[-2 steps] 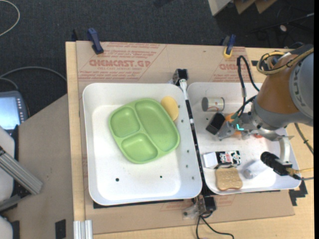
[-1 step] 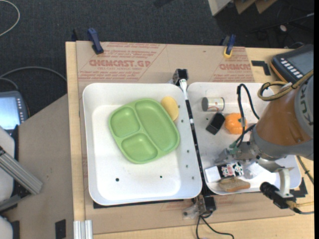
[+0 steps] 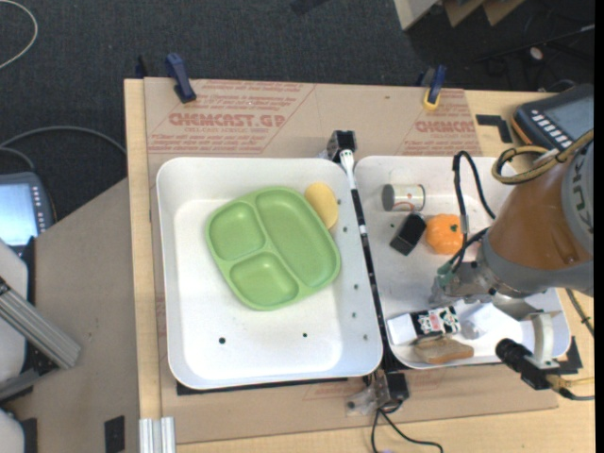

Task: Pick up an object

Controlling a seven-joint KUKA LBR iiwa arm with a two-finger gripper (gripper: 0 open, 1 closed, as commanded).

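Two shallow white bins are set side by side on a brown board. Printed in red on the board, behind the left bin [image 3: 175, 253], the word "CHEMCAST" can be read, followed by letters that look like "G P"; a smaller line beneath it is too fine to make out, and a second red print behind the right bin [image 3: 373, 173] is partly covered.

In the left bin a green divided plate [image 3: 274, 248] with three compartments is laid flat, and a yellow object [image 3: 323, 203] is seen touching its far right edge.

In the right bin a small pale cylinder [image 3: 404, 197] with a band of red is lying on its side near the far wall. An orange ball [image 3: 444, 234] and a black block [image 3: 408, 234] are placed just beside each other nearer the middle. At the near wall a white packet [image 3: 425, 324] with red and black marks, unreadable, is found next to a brown flat piece [image 3: 444, 350].

The gripper [image 3: 451, 283] is lowered over the right bin, between the orange ball and the white packet; whether it is apart or together cannot be told
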